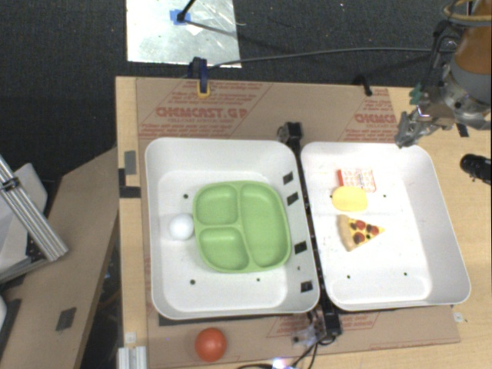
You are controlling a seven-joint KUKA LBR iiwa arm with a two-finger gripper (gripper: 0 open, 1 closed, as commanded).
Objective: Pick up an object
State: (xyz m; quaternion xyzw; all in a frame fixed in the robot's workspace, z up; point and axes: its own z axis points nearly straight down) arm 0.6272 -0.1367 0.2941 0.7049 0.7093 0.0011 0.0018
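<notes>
Yellow object (350, 199) in right bin (442, 206) (mid-floor), gripper (406, 131) well apart, above far rim

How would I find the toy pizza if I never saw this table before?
Look in the right white bin, the one without the green tray. Three small things sit near its middle in a column; the pizza slice is the lowest, just under a yellow oval piece. It alone is a wedge shape with red dots on top.

Fixed overhead camera, slanted down, both bins (231, 156)
</notes>
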